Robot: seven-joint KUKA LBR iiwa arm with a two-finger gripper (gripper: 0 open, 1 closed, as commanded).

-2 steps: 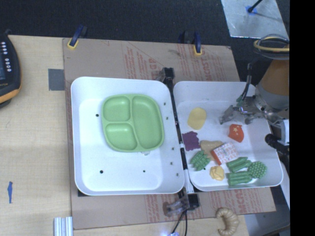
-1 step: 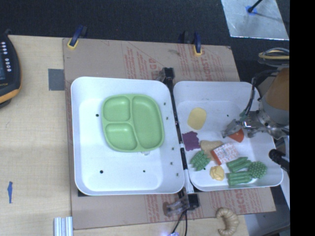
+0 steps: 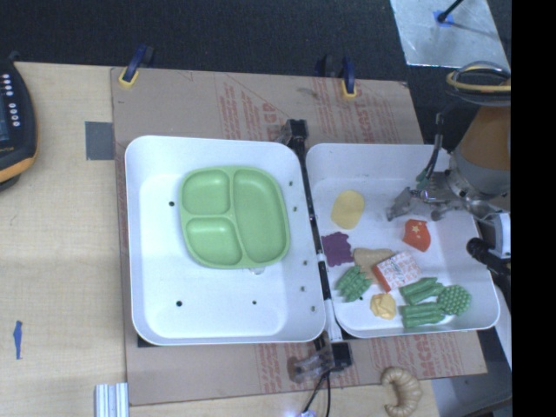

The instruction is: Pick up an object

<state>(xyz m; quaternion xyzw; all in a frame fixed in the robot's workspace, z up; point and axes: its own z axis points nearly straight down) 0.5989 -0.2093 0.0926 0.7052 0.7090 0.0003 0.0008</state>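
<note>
The right bin (image 3: pixel 373 158) holds several toy foods. Among them are a yellow round piece (image 3: pixel 347 208), a red piece (image 3: pixel 417 234), a purple piece (image 3: pixel 337 248), a tan wedge (image 3: pixel 372 255) and a red-and-white box (image 3: pixel 397 270). Green pieces (image 3: pixel 423 291) and a small yellow one (image 3: pixel 383 305) lie along its near side. My gripper (image 3: pixel 419 213) hangs over the bin's upper right, just above the red piece. Its fingers are spread open with nothing between them.
In the left bin (image 3: pixel 143 241) sits a green divided plate (image 3: pixel 234 216). A tan curled object (image 3: pixel 402 389) lies on the cardboard in front of the right bin. A control pendant (image 3: pixel 13 129) rests at the far left of the bench.
</note>
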